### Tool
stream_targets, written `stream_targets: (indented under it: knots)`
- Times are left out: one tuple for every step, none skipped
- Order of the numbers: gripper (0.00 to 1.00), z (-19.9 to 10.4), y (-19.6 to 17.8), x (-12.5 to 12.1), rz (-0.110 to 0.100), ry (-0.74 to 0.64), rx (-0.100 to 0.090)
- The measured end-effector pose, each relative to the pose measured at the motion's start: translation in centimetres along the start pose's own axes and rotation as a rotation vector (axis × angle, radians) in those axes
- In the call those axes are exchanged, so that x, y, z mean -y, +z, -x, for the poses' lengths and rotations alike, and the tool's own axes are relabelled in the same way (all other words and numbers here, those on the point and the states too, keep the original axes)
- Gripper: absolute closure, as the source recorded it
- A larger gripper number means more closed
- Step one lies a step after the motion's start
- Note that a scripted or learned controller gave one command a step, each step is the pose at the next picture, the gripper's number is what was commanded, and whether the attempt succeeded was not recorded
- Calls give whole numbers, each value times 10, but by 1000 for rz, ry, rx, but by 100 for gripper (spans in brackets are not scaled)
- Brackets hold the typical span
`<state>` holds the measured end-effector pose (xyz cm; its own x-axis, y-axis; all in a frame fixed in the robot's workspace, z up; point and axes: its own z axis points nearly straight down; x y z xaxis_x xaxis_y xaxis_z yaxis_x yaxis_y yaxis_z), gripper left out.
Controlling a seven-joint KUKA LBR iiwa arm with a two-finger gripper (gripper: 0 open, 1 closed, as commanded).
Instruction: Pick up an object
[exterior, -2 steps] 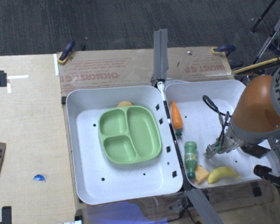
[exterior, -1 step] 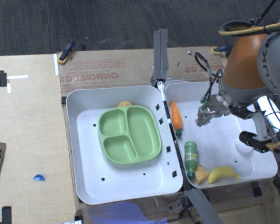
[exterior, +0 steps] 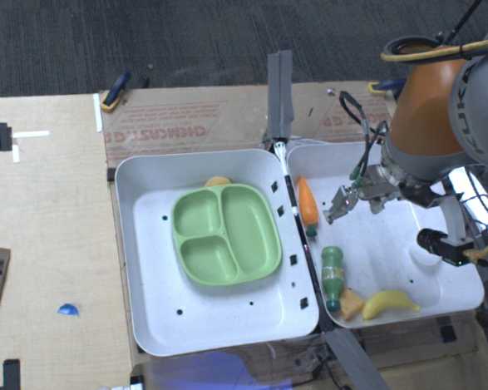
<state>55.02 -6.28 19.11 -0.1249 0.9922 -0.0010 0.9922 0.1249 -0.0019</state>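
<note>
My jaws (exterior: 338, 208) hang over the right bin (exterior: 451, 300), upper-left part, just right of the carrot (exterior: 308, 202). They're spread apart with nothing between them. Carrot lies along the bin's left wall. Below it along the same wall: green bottle (exterior: 331, 267), then a small tan piece (exterior: 350, 301) touching the banana (exterior: 389, 303) near the front edge. Left bin (exterior: 153, 321) holds a green tray (exterior: 227, 234), three compartments; a small yellow item (exterior: 218, 181) peeks from behind its far rim.
</note>
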Motion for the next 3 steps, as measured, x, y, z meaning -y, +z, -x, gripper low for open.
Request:
stream_targets:
  knots:
    - [0, 41, 46, 16, -1, -73, -1]
    - [0, 38, 100, 9, 0, -189, -1]
    - [0, 44, 85, 1, 2, -273, 1]
